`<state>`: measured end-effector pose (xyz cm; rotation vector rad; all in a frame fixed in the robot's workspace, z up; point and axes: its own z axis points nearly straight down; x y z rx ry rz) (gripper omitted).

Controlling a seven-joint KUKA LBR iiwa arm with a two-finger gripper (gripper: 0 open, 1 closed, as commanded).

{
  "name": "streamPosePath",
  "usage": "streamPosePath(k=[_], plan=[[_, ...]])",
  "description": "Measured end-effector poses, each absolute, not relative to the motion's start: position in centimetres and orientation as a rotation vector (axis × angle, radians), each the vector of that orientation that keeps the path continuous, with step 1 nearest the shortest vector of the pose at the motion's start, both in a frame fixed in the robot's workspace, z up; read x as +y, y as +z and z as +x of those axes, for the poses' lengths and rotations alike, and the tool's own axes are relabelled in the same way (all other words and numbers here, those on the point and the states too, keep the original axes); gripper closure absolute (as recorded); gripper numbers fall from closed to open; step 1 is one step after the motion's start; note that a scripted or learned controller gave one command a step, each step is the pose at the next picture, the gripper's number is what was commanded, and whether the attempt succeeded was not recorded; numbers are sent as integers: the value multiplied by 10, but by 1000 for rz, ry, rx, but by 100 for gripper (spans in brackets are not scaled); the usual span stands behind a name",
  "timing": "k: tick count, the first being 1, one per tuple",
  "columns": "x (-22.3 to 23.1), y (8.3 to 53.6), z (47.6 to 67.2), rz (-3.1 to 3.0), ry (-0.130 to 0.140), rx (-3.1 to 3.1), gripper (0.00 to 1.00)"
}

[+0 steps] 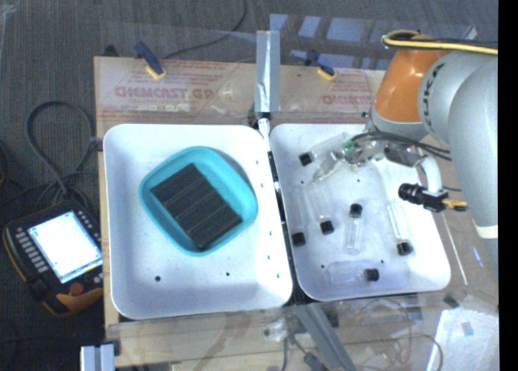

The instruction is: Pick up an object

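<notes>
Gripper low over the rear of the right bin, finger state not discernible among clear plastic. Nearest candidate: clear vial with black cap, lying toward the bin's front from the gripper, long axis running front to back. About eight black-capped vials scattered across the same bin. Left of it, one left bin holding one teal dish with one dark ribbed block.

Teach pendant (lit) beside bench
</notes>
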<state>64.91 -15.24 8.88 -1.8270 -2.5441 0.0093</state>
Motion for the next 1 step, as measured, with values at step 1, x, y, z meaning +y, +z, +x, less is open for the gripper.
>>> streamPosePath(k=[1], plan=[[-153, 89, 649, -1827, 9, -2545, 0]])
